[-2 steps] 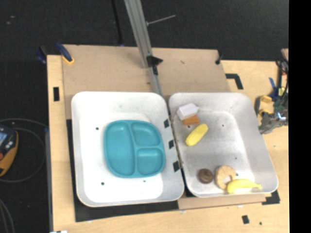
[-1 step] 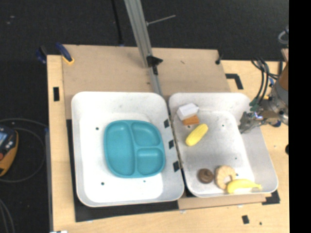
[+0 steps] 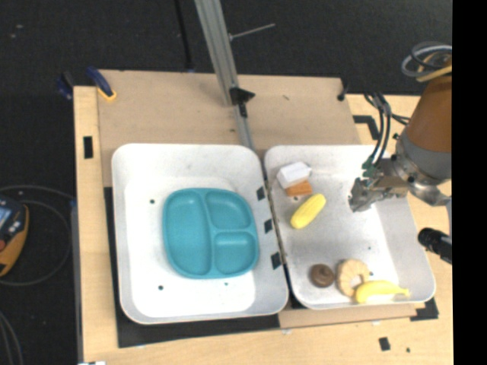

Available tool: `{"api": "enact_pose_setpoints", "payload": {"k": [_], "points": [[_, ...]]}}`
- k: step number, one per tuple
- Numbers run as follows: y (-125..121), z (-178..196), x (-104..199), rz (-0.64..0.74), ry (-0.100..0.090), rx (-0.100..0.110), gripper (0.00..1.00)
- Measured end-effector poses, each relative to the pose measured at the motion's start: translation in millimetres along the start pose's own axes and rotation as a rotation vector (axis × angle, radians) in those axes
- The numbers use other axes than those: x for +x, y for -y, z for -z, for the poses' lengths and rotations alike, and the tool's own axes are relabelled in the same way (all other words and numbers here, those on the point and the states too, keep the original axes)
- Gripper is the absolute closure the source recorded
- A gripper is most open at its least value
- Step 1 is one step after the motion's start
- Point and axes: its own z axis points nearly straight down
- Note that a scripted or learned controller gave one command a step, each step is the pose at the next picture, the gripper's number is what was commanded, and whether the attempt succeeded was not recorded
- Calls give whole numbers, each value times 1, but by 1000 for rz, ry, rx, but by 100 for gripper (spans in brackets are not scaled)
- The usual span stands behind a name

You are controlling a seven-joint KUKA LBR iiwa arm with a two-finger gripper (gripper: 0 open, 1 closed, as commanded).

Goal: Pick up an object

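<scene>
My arm [image 3: 435, 128] reaches in over the right edge of the right bin [image 3: 396, 249], and my gripper [image 3: 364, 196] hangs above bare floor in that bin's upper right part, well apart from anything worth taking. From this slanted view I cannot tell whether it is released or clenched; nothing shows in it.

The left bin [image 3: 137, 204] carries only the teal divided plate [image 3: 210, 231], lying flat in its middle, too broad to be a likely pick.

In the right bin the candidates lie in two groups. Near the upper left corner a white block [image 3: 292, 173] sits on an orange piece [image 3: 299, 189], with the yellow corn-like piece [image 3: 307, 211] just below them. Along the lower edge, a brown round piece [image 3: 322, 275], a tan disc [image 3: 351, 274] and a banana [image 3: 380, 291] lie close together, the last two touching.

The risks, as I judge them: descending where I hover closes on nothing; the lower cluster hugs the wall and corner, so a finger could strike the rim or nudge a neighbour; the rounded yellow piece may roll away. It has the most open floor around it, particularly to the right.
</scene>
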Motion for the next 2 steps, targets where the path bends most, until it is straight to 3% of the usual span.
{"api": "enact_pose_setpoints", "payload": {"k": [2], "points": [[-21, -13, 88, 0, -1, 3, 100]]}}
